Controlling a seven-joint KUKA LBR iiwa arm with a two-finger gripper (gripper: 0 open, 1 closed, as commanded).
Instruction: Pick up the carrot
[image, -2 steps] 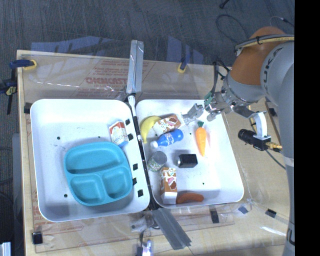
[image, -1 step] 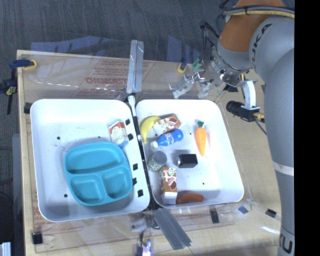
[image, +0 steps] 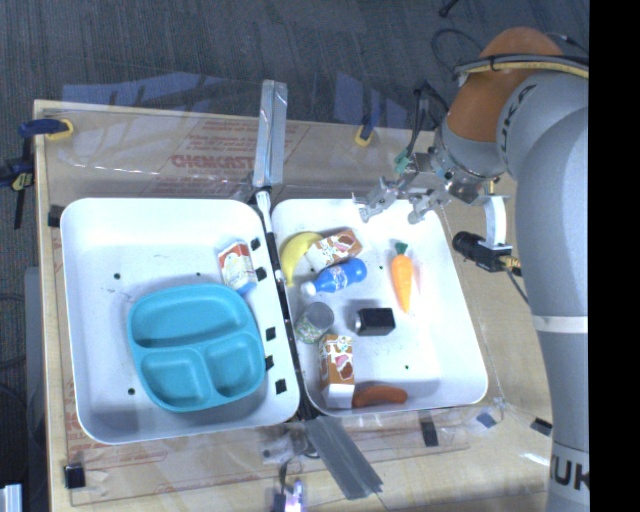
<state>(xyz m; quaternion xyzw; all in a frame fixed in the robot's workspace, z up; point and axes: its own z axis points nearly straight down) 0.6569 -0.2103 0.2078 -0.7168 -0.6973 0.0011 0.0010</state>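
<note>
The orange carrot (image: 401, 281) with a small green top lies in the right bin (image: 452, 300), near its right wall, pointing toward the front. My gripper (image: 395, 207) hovers over the bin's back edge, a short way behind the carrot and apart from it. It stands open, and nothing sits between its two silver fingers (image: 371, 206).
Left of the carrot lie a blue bottle (image: 335, 277), a banana (image: 294, 251), a small carton (image: 341, 243), a black box (image: 375, 320), a round can (image: 314, 320), another carton (image: 338, 366) and a brown sausage (image: 379, 396). The left bin (image: 95, 260) holds a blue divided tray (image: 195, 346) and a carton (image: 236, 265).
</note>
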